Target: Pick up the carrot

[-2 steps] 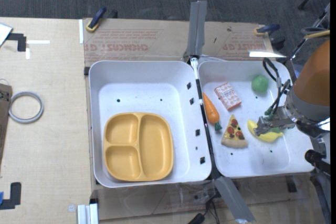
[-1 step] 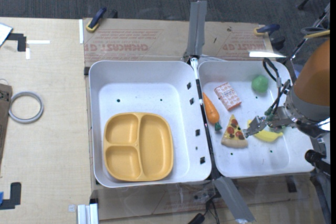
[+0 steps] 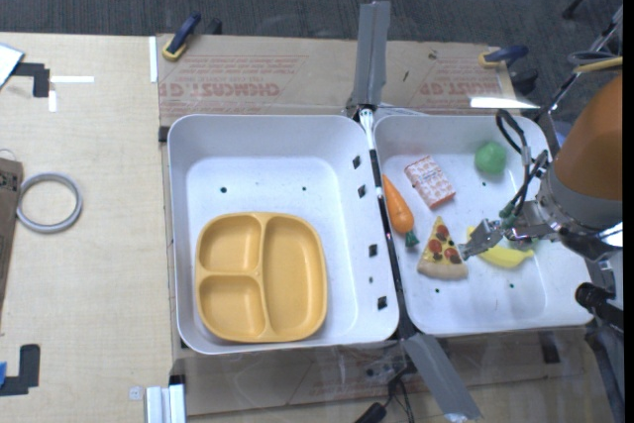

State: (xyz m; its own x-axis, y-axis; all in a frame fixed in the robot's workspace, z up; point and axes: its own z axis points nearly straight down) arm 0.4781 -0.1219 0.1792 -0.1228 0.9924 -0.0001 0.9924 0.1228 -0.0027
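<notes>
The carrot (image 3: pixel 398 204), orange with a small green top, lies along the left wall of the right bin (image 3: pixel 466 312), pointing up and down the view. My gripper (image 3: pixel 483 239) sits low in the right bin, well to the right of the carrot. It is between the pizza slice (image 3: pixel 442 250) and the yellow banana (image 3: pixel 507 257). Its fingers look spread, with nothing between them.
A pink-and-white box (image 3: pixel 430 181) and a green ball (image 3: pixel 489 158) lie at the back of the right bin. A yellow divided plate (image 3: pixel 262 274) sits in the left bin (image 3: pixel 198 163). A tape roll (image 3: pixel 45 202) lies on the bench at far left.
</notes>
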